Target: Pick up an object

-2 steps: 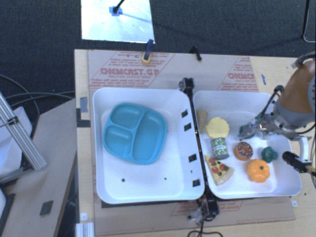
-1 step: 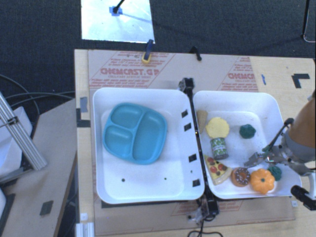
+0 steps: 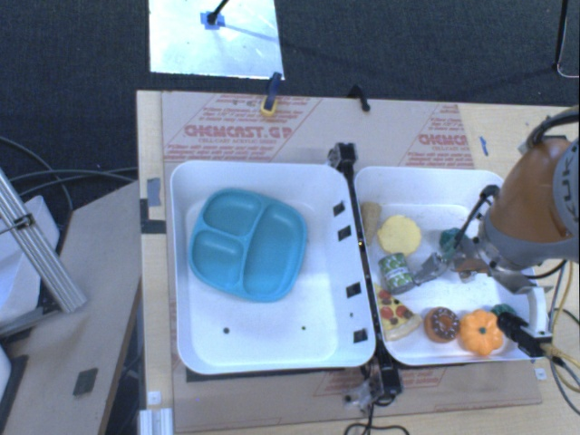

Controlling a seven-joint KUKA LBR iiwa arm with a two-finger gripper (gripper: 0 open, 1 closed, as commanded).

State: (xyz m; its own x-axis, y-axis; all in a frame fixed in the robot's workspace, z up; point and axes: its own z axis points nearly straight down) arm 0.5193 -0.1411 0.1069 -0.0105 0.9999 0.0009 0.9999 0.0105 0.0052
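Over the right bin (image 3: 426, 181), the gripper (image 3: 424, 269) reaches low beside the green can (image 3: 395, 273); whether it is open or closed, I cannot tell.

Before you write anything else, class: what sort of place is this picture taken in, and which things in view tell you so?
Most likely a robotics lab bench for grasping trials. A robot arm reaches over two white bins fixed on a board, one bin holding toy food such as a pumpkin and doughnut, with loose cables around.

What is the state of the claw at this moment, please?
Claw: low in the right bin, beside the green can; whether it is open or closed cannot be told.
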